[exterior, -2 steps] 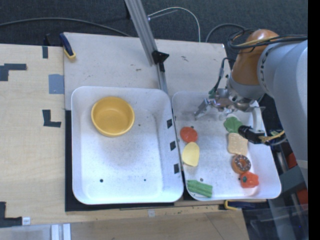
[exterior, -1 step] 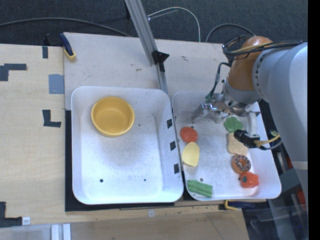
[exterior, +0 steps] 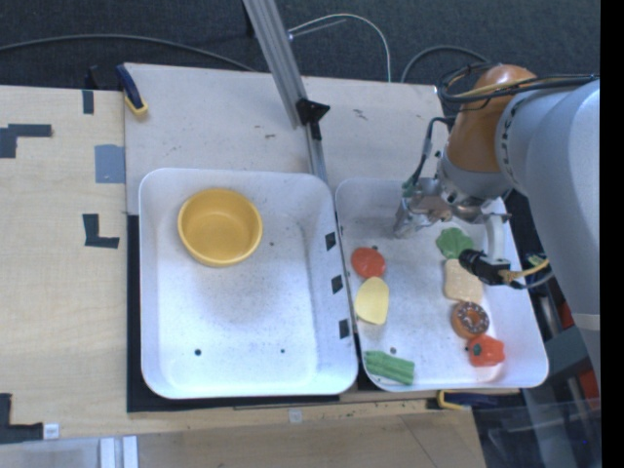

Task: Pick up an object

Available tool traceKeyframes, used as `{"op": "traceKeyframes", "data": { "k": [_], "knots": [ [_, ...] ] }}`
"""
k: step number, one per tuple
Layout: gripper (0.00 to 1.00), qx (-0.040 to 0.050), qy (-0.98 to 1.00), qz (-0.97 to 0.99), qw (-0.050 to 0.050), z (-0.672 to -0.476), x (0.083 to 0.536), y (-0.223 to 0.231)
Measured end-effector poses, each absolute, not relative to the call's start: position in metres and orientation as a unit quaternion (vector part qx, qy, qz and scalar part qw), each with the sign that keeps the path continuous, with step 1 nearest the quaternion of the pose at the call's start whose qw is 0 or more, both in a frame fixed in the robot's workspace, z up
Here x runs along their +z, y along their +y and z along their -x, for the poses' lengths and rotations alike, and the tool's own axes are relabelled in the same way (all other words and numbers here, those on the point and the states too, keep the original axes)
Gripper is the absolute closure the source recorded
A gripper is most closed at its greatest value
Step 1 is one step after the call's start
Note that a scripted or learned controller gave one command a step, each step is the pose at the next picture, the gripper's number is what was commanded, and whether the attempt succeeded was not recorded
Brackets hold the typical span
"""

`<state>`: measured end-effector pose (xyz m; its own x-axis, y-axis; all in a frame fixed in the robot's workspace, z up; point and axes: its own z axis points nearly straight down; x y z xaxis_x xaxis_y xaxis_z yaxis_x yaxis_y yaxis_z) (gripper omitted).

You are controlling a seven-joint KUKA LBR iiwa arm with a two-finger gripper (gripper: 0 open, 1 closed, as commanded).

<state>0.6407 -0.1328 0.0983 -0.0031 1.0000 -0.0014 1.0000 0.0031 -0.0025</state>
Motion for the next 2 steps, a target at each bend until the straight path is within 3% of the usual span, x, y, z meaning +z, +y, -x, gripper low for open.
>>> {"op": "traceKeyframes", "data": {
  "k": [2],
  "knots": [
    [1.0, -0.0012, -0.708, 0.706, -0.002, -0.643, 0.214, -0.137]
  ]
}}
